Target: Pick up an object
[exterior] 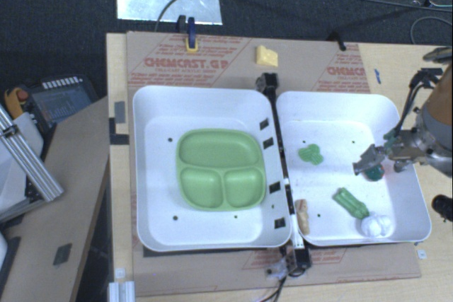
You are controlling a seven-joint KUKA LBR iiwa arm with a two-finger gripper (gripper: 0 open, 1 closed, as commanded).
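My gripper [369,165] reaches in from the right and hangs over the right bin [340,113], near its right wall. A small dark teal round object [374,172] sits right at the gripper's tip; whether it is gripped cannot be made out. To the left of the gripper, on the bin floor, lies a small green leafy piece [309,153]. A green elongated piece [351,202] lies in front of the gripper. Beside it, in the front right corner, is a white lumpy object [375,225].
The left bin [152,117] holds a green divided plate [220,169]. A tan stick-like object [303,216] lies by the divider at the front. A yellow block [267,56] rests on the cardboard behind the bins. Cables run across the far floor.
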